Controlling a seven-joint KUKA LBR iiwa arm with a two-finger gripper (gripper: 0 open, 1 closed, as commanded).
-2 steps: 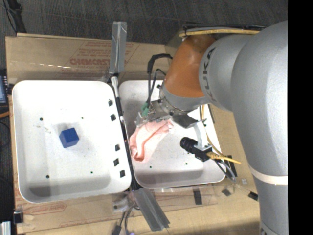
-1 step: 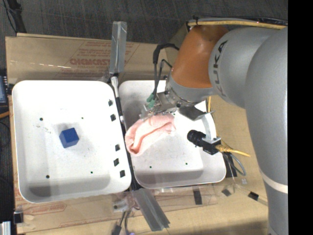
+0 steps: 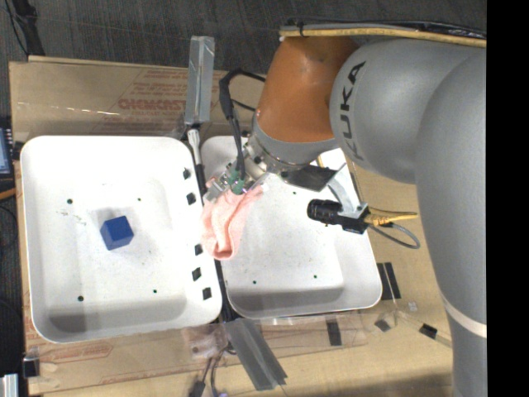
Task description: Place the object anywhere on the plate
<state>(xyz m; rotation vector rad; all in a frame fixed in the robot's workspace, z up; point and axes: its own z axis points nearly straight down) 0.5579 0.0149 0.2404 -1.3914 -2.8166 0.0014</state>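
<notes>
Camera view: a pink cloth point(image 3: 227, 222) is being held clamped in the gripper point(image 3: 234, 184) over the right bin's point(image 3: 331, 292) left edge, a blue cube point(image 3: 116, 231) being left well apart.

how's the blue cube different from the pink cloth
The blue cube is a small, rigid block with flat faces; the pink cloth is larger, soft and crumpled. The blue cube sits alone on the floor of the left bin; the pink cloth hangs down just under the gripper at the left edge of the right bin. Each lies against white plastic.
</notes>
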